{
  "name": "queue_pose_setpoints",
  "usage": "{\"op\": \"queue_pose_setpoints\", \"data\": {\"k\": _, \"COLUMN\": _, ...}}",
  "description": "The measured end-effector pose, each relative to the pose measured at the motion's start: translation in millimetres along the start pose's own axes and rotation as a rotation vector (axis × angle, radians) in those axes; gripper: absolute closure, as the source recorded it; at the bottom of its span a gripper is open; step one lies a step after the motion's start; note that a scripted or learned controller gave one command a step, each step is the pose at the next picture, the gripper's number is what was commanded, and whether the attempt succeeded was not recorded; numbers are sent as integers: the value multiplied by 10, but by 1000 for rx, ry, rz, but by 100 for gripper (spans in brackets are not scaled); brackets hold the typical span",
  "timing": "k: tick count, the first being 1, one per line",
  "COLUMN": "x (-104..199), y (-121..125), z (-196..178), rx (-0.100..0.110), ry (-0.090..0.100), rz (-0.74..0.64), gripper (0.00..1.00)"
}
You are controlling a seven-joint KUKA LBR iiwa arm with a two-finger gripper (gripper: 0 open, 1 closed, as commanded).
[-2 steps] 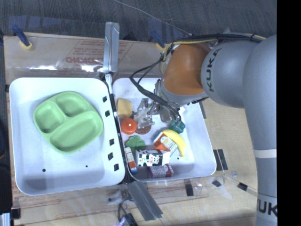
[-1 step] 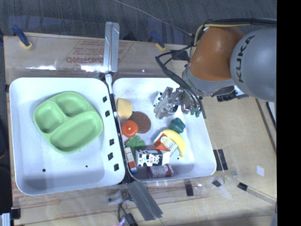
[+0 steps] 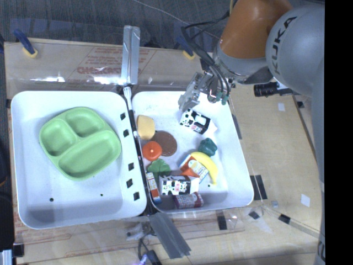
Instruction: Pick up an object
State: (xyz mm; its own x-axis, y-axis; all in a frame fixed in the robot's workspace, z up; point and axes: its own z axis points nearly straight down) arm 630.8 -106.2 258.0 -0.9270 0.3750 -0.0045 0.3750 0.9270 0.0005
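- Reaching in from the right, the grey arm (image 3: 292,43) with its orange band hangs over the far part of the right bin (image 3: 238,164).
- The hand (image 3: 190,99) points down and left, just above a small black-and-white box (image 3: 195,121).
- I cannot tell if the hand is open or closed, and nothing shows in it.
- The black-and-white box lies on the bin floor, in the far middle of the right bin, a little apart from the other toys.
- A yellow block (image 3: 145,127) sits near the left wall of that bin.
- A brown disc (image 3: 166,143) lies just right of the yellow block, and an orange ball (image 3: 152,150) touches the disc on its left side.
- A green leafy toy (image 3: 159,167) sits just nearer than the orange ball.
- A dark green piece (image 3: 208,146) lies on the right side, with a banana (image 3: 204,166) just nearer than it.
- A cow-spotted carton (image 3: 178,186) lies close to the near wall, with a dark red pack (image 3: 189,200) right beside it on the near side.
- The left bin (image 3: 27,203) holds a green plate (image 3: 80,142) with three parts, lying flat near the middle.
- Both bins sit side by side on the surface (image 3: 281,170), touching along the middle.
- A grey bar (image 3: 130,54) stands up at the far end, between the two bins.
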Motion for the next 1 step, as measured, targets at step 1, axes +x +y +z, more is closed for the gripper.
{"op": "queue_pose_setpoints", "data": {"k": 1, "x": -130, "y": -637, "z": 960, "rx": 0, "ry": 8, "rz": -291, "gripper": 100}}
